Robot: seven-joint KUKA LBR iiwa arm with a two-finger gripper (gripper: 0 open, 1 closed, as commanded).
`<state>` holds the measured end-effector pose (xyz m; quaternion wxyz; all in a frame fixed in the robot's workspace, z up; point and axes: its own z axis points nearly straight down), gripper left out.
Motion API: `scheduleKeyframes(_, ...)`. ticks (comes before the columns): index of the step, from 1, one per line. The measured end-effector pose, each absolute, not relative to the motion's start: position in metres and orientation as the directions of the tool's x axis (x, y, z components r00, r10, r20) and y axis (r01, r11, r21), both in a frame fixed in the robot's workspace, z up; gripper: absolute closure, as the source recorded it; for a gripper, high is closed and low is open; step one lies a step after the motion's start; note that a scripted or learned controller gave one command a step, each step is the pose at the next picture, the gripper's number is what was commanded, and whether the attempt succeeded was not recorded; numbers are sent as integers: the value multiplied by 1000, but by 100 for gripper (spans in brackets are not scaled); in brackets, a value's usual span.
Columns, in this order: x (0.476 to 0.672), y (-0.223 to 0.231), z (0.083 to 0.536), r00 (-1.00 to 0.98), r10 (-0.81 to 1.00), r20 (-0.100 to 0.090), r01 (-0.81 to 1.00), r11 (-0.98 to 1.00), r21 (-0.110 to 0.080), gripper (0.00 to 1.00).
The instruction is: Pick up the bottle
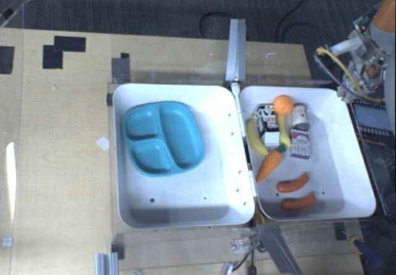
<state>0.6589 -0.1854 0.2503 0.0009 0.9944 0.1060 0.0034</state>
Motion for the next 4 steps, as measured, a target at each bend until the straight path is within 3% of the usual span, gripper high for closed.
scheduleKeyframes(1, 610, -205, 112, 964, 265, 1, 265, -964, -1, 100)
scheduleKeyframes(2, 599, -205, 201, 979, 206, 5, 206, -979, 1, 100)
scheduleKeyframes(3, 601, -203, 213, 977, 213, 8, 213, -977, 2, 100)
scheduleKeyframes(4, 601, -203, 213, 977, 213, 8, 213, -977, 2, 0)
